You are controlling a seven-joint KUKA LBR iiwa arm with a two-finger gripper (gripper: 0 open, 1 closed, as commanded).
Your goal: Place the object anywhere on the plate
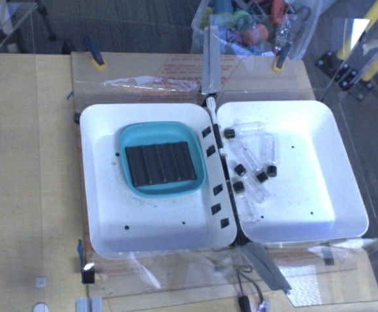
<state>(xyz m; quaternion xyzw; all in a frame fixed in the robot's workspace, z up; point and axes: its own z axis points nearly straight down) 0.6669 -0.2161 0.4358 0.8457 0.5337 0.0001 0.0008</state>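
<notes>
— Jaws: clenched or released?
— Cannot tell.
— And the object?
— Clear plastic vials with black caps [252, 158] lie in the shallow white right bin [312, 181], near its left wall; their transparent bodies are hard to count.
— The plate?
— A teal rounded-square plate [129, 136] with a black ribbed slab [160, 163] sits in the left white bin [104, 200].
— Surroundings?
— Pale wooden tabletop [26, 174]; far off, a clear tub of colourful clutter [260, 12], cut off.
</notes>
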